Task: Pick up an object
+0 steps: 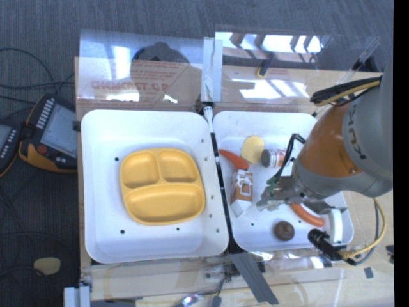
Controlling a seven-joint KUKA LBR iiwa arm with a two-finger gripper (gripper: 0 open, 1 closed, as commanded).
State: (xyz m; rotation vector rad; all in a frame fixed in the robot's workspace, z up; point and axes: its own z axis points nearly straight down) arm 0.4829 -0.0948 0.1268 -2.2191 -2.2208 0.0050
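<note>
Gripper (271,196) low in right bin (268,238), reaching in from 3 o'clock under grey arm (367,152) with orange band (326,149).

Candidates relative to gripper:
- Carton (242,185) (small, brown and white) just beside at 9 o'clock, lying flat.
- Brown ball (284,230) near at 5 o'clock, apart from it.
- Sausage (307,214) (orange-red) close at 4 o'clock, partly under the wrist.
- Can (273,158) near at 12 o'clock, on its side, label red and white.
- Yellow ball (253,149) at 11 o'clock, touching or nearly touching can.
- Red stick (232,159) at 10 o'clock, slanted, near bin divider.

Yellow tray (163,185) (three compartments) sits alone in left bin (96,190), well apart at 9 o'clock.

Hard to read: fingers dark, small, tangled with cable (293,149) and green bits at wrist; far end of sausage hidden by arm; white part (335,226) at 4 o'clock cut by bin rim. Clear panels at 12 o'clock full of glare. Pendant (48,133) at far 9 o'clock, on floor, partly cropped.

Gripper state: cannot tell (tips merge into shadow against bin floor). Nothing visibly between them; contact with carton not resolvable.
</note>
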